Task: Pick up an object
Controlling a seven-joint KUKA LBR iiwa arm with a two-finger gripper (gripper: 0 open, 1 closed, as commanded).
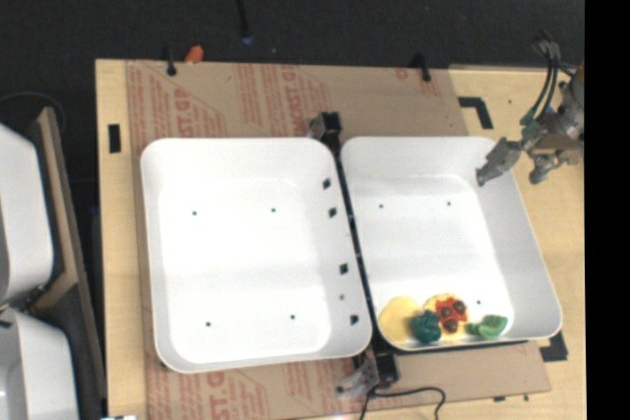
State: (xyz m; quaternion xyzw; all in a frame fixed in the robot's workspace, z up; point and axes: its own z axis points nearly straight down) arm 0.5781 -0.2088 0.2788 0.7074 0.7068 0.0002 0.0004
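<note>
Cardboard [246, 103] beneath both bins bears unreadable red print — jaws [520, 160] spread, released.

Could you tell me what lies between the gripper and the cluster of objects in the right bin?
Only bare white bin floor lies between the gripper and the objects, seen in the camera view.

The gripper [517, 162] hung at the right bin's [423, 152] far right corner — fingers spread apart, nothing between them.

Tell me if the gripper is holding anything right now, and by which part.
Nothing is held: the gripper hangs over the right bin's far right corner, fingers spread, nothing between them.
</note>
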